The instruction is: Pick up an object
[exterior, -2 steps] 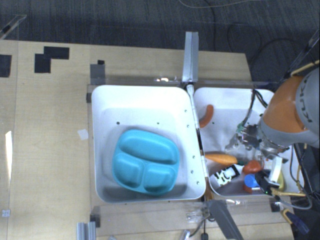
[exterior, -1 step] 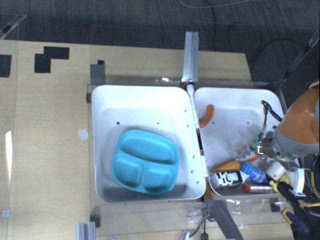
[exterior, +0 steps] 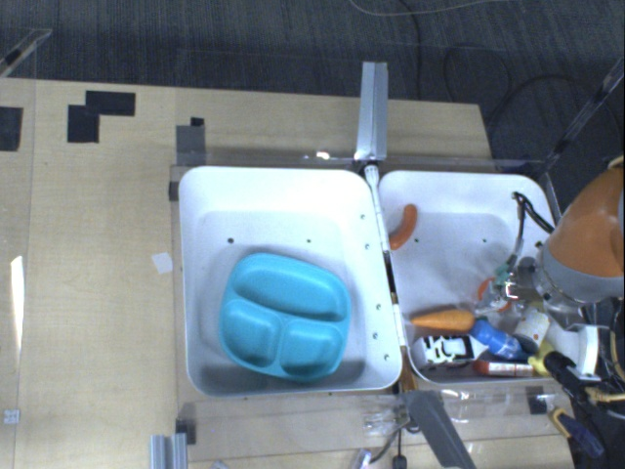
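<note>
At right bin's lower right: gripper down among the clutter, metallic tip w/ thin cables just off the orange band of the arm. Jaw state: cannot tell, too small and tangled w/ wires. Nothing seen clamped.

Just left and below tip: carrot-like orange piece, lying roughly horizontal, pointed end toward bin divider; near the tip but apart from it as far as visible. Small red-orange bit right beside tip, contact unclear.

Below tip: blue bottle-shaped obj, tilted, touching or overlapping black-and-white item on its left. Red-and-yellow marker-like obj along bin's front wall, under the blue one.

Farther up-left, near divider: orange-brown sausage-shaped obj, nearly upright in frame, well apart from gripper and rest of pile.

Left bin: blue divided plate, three compartments, lying toward front half, rotated slightly.

Beyond: pale wood bench, black tape marks at upper left, dark carpet w/ cable at top.
</note>
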`<state>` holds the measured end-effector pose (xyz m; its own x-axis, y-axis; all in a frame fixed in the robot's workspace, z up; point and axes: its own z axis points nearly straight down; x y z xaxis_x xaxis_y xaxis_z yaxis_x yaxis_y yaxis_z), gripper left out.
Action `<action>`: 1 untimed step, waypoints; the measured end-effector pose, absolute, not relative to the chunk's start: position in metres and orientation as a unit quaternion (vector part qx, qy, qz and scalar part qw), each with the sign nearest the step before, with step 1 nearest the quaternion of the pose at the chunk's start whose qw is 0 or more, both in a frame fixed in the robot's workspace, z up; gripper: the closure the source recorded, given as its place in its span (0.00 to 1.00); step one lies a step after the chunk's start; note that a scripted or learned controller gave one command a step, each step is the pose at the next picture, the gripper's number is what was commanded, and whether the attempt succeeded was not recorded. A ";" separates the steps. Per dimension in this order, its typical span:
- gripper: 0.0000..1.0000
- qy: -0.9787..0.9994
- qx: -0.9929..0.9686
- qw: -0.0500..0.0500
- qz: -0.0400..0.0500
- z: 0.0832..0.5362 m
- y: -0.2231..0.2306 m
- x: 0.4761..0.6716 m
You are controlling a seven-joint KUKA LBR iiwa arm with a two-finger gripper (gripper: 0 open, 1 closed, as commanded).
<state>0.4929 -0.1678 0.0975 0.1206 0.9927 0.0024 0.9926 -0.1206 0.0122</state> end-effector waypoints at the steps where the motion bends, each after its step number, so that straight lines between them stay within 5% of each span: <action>1: 1.00 0.566 0.824 0.000 -0.001 0.236 -0.090 0.517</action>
